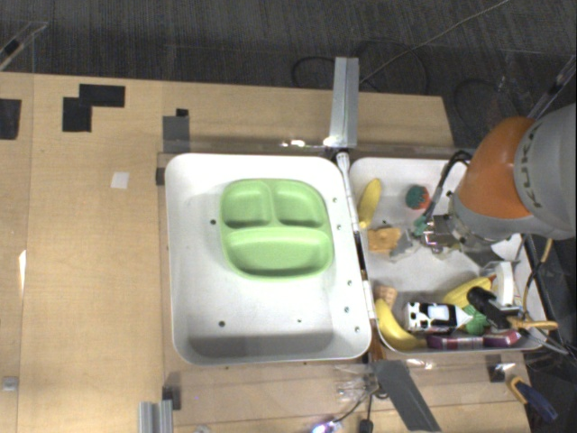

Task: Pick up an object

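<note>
floor [180, 16]: dark carpet | bench [81, 242]: light wood | cable [433, 25]: black

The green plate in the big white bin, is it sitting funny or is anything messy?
The green plate lies a little crooked in the left bin, but unbroken. The messy part is the right bin: two bananas and other small things lie jumbled, most heaped along its near edge. Nothing has spilled out.

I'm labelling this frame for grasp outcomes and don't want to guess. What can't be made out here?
- Two-finger gripper, camera view: small and dark under the grey arm with the orange band; finger state unreadable.
- Right white bin: its right side is covered by the arm.
- Pile along the bin's front edge: the yellow banana, the black-and-white item and the purple stick overlap; shapes unclear.
- Small green-and-red object: too small to identify.
</note>
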Robot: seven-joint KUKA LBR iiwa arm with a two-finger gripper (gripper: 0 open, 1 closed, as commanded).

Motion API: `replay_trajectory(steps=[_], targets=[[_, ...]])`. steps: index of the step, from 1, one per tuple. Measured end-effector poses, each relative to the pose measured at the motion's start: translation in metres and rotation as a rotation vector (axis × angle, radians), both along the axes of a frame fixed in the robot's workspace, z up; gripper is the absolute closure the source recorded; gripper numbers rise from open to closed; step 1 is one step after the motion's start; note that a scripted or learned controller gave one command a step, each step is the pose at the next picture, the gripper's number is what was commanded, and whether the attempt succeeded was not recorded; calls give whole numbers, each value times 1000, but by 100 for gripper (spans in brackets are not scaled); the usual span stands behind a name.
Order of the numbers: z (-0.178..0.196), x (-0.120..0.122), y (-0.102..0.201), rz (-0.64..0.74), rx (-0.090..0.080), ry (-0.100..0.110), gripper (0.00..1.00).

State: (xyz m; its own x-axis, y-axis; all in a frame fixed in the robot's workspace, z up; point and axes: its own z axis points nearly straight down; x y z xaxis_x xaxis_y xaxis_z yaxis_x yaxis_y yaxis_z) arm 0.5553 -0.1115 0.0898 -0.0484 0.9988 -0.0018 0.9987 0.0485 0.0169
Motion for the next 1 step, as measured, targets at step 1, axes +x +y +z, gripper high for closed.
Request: replay_trajectory(steps=[1], targets=[[-2,111,19,-28,0,8,0]])
